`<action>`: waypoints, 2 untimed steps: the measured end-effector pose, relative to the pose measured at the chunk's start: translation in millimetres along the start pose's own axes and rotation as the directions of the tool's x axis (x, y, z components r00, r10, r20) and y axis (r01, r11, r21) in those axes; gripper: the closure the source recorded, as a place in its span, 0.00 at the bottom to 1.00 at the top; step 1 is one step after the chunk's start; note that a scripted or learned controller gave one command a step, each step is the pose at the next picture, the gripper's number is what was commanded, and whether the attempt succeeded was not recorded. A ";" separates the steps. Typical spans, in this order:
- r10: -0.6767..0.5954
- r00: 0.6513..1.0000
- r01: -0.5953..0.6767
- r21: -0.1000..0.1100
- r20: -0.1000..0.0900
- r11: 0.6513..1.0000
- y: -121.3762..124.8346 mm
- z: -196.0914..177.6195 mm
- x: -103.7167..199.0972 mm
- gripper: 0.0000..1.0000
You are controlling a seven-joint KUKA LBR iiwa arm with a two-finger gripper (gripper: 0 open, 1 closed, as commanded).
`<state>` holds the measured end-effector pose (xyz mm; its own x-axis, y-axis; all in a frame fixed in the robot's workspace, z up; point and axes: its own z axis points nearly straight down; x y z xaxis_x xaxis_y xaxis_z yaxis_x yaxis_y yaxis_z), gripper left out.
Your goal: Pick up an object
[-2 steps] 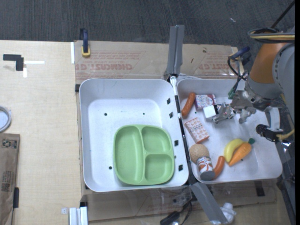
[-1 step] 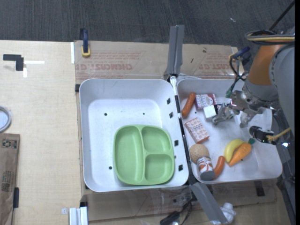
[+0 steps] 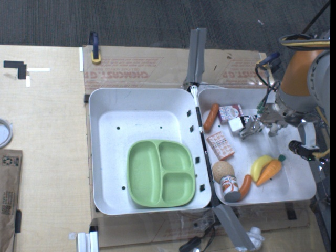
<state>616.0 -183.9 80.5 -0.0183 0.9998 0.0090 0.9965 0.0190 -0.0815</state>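
Approach step: the hand (image 3: 251, 129) hung low in the right bin (image 3: 299, 193), just beside a small white block (image 3: 235, 124); couldn't tell if it was apart or together, nothing seen held. Next move probably needed a descent centred on one item, block or red packet (image 3: 220, 145).

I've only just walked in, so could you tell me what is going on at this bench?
The arm reaches in from the right, its claw low in the right bin, beside a small white block. The carrot, banana and sausage lie loose there. The left bin holds a green divided plate.
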 end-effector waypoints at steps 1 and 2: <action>-0.002 1.000 0.003 0.042 -0.005 0.999 11.7 0.6 -3.0 0.00; 0.027 1.000 -0.026 0.049 -0.012 0.998 12.5 1.8 -7.8 0.00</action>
<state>628.5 -191.4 77.6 0.0092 0.9998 0.0188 0.9915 -0.0067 -0.1303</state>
